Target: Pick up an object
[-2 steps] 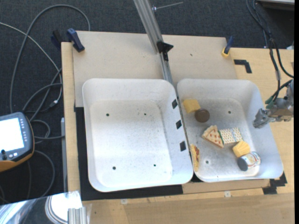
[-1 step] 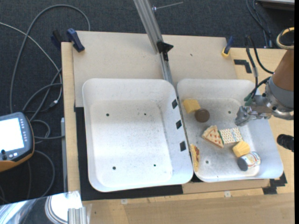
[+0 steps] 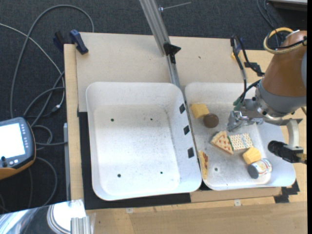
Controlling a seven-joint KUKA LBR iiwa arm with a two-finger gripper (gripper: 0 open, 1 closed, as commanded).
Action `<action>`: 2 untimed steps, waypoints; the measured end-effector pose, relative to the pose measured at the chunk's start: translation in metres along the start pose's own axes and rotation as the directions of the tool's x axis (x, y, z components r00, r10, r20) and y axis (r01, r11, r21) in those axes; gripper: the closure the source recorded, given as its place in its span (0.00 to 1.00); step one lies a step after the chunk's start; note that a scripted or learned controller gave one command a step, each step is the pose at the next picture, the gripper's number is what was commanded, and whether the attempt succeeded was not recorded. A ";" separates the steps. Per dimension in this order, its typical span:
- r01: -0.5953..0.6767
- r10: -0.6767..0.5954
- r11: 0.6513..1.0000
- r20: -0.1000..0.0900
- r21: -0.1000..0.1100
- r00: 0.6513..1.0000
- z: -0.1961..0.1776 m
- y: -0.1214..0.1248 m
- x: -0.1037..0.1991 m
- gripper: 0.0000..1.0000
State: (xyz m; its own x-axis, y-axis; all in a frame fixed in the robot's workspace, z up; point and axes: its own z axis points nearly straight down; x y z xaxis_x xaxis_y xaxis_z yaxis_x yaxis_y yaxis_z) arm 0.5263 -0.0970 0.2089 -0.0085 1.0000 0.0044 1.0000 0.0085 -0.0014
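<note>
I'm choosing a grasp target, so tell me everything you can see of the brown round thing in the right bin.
The brown round object is a small, dark brown lump with a dull, matte surface; what it is made of cannot be told. It lies on the floor of the right bin, in the upper left part, touching or nearly touching the yellow block at its upper left. The gripper is to its right, apart from it. The triangular cracker-like piece lies below it, not touching.
</note>
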 end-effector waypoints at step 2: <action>0.000 0.000 1.000 0.001 -0.004 1.000 -0.008 0.012 0.110 1.00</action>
State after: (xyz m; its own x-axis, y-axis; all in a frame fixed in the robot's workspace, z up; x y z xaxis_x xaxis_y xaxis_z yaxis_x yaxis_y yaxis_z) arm 0.5375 0.0130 0.2177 -0.0084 1.0000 0.0031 1.0000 0.0084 0.0023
